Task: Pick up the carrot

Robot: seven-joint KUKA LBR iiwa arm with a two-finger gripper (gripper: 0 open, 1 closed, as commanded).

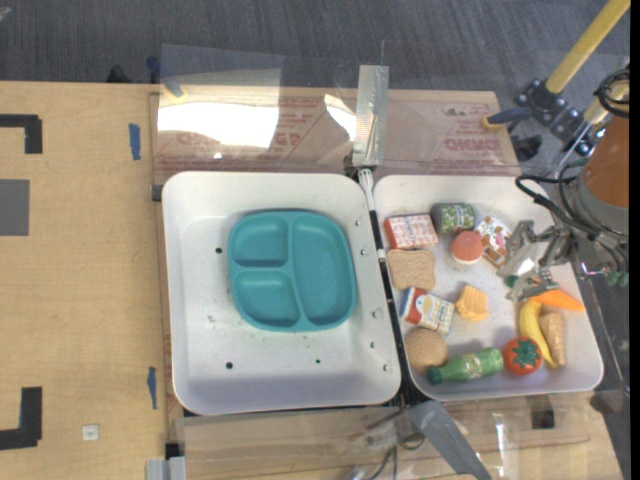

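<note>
We see two white bins side by side on the tabletop (70,268). The left bin (190,298) carries a teal divided plate (293,270). The right bin (590,368) holds the toy food: a red box (411,231), a green can (453,217), a bread slice (411,268), a cheese wedge (472,303), a cookie (426,347), a green bottle (466,366), a tomato (521,356) and a banana (531,330). The carrot (556,302) lies near the right bin's right wall, just above the banana. The end effector (527,268) sits low over that bin, touching or just beside the carrot's left end; we cannot tell whether its fingers are apart or together.
</note>
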